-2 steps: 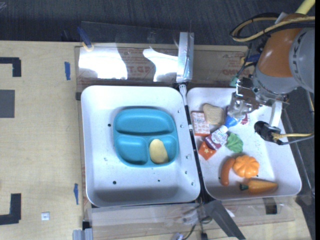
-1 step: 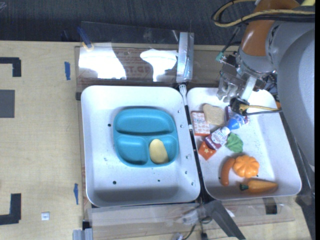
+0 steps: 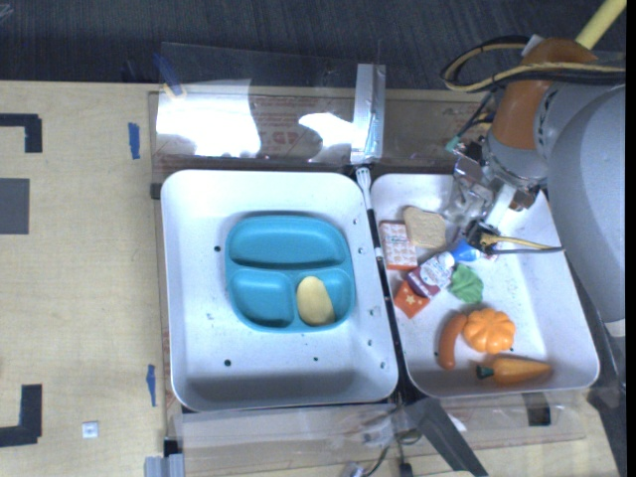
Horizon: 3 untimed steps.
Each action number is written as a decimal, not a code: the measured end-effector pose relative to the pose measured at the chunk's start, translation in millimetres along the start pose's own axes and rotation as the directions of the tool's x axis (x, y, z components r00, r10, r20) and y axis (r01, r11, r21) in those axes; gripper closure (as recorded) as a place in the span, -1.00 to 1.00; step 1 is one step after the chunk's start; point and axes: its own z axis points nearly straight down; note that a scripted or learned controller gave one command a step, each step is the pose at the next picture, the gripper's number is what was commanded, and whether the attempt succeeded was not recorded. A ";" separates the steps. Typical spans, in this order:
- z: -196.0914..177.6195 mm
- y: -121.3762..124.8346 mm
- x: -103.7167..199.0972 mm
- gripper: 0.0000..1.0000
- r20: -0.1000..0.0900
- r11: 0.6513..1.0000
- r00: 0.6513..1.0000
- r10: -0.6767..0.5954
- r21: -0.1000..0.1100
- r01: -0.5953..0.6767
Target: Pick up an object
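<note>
Now, starting from the left of my feed, I see the left bin (image 3: 189,266) sitting in the middle of the frame, and inside it a blue divided tray (image 3: 288,269). A pale yellow potato-shaped piece (image 3: 315,300) lies in the tray's lower right compartment.

Moving right past the divider between the bins, the right bin (image 3: 571,316) holds a cluster of small things. Along its left side I make out a red-and-white packet (image 3: 397,245), and just right of that, touching it, a tan slice of bread (image 3: 427,229). Below them lie an orange-red packet (image 3: 410,297) and a small white-and-red pouch (image 3: 435,272), with a blue cap-like bit (image 3: 463,255) and a green leafy piece (image 3: 466,285) just beside them. Lower still, a sausage (image 3: 450,339) curves against an orange pumpkin (image 3: 488,330), and a carrot (image 3: 514,370) lies near the bin's lower edge.

At the upper right of the frame, the arm (image 3: 586,157) reaches in, its orange band (image 3: 515,110) above the wrist. The gripper (image 3: 467,215) hangs over the upper part of the right bin, just right of the bread slice. From this angle I cannot tell how it is set, nor whether anything is in its grasp.
</note>
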 end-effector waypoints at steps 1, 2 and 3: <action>-10.5 34.4 -55.3 1.00 0.005 0.980 0.980 0.200 0.004 -0.200; -8.9 32.5 -57.5 -1.00 0.013 0.979 0.979 0.202 0.014 -0.202; -26.8 -9.1 -41.1 -1.00 0.004 0.999 0.999 0.052 0.009 -0.052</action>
